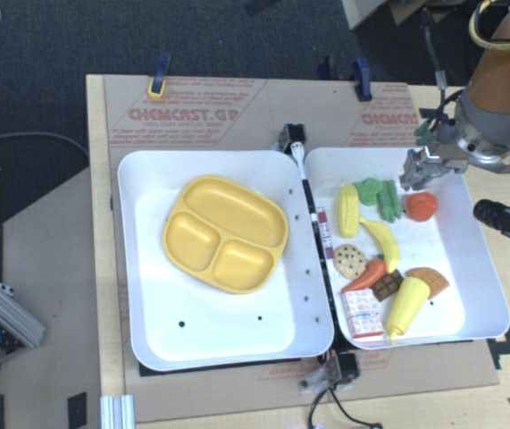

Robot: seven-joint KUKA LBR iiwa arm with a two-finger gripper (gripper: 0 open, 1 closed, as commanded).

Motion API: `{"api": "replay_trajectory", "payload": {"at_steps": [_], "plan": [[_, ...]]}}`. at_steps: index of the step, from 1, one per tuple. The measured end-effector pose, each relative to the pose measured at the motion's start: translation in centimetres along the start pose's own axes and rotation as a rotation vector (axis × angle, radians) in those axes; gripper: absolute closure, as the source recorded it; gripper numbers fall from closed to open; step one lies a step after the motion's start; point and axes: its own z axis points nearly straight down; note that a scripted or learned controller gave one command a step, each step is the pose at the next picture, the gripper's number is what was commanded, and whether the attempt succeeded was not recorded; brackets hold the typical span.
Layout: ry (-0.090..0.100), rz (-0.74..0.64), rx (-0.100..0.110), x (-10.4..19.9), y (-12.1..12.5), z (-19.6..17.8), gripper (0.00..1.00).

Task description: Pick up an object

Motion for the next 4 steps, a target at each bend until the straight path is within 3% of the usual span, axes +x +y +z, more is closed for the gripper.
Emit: {"api": "replay_trajectory", "payload": {"at_steps": [1,2,4], "plan": [[0.001,0.0,0.002,6.4,1.0,0.1,1.0],[0.002,0.002,0.008,10.9,1.0,1.8,1.0],[-0.001,0.007,0.005,10.4,1.2,1.7,1.0]]}}
